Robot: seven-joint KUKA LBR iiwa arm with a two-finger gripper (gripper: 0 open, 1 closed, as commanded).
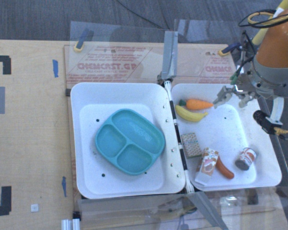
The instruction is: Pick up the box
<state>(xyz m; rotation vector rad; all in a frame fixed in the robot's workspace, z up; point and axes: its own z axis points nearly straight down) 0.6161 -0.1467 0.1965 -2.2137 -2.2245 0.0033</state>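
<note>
Right bin (259,176) holds box (208,166) lying near-upright, tilted; hand (234,96) open, empty.

Beside the turquoise tray (130,141) lie a speckled tan box (191,144), a yellow banana (190,113), an orange carrot (198,104) and a red-white carton (207,166), in white bins (84,99).
</note>
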